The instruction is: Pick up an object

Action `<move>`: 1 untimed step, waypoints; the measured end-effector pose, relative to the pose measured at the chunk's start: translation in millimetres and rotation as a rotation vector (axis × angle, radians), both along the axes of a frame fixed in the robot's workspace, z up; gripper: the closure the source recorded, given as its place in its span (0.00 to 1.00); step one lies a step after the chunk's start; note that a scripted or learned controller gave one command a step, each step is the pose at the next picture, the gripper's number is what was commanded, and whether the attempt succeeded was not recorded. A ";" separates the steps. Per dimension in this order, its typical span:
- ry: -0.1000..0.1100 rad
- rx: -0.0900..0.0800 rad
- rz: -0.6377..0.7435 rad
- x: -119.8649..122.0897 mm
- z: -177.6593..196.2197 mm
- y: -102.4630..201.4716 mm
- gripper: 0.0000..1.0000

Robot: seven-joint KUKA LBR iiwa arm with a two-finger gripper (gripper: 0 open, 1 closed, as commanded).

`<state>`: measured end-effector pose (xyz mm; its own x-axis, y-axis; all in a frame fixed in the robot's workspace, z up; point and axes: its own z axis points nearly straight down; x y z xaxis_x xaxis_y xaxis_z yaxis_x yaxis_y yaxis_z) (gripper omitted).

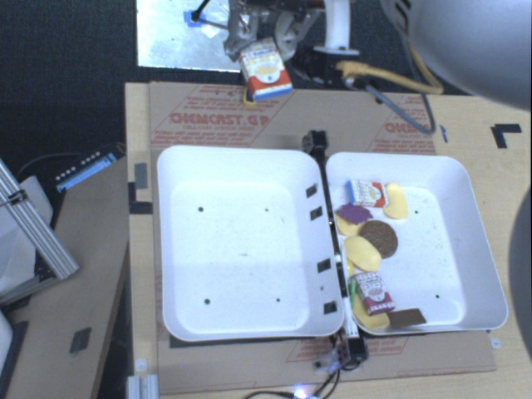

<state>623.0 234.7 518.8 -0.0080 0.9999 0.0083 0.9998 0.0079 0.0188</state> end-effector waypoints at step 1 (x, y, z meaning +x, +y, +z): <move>0.026 -0.010 -0.001 -72.3 -69.0 -0.3 1.00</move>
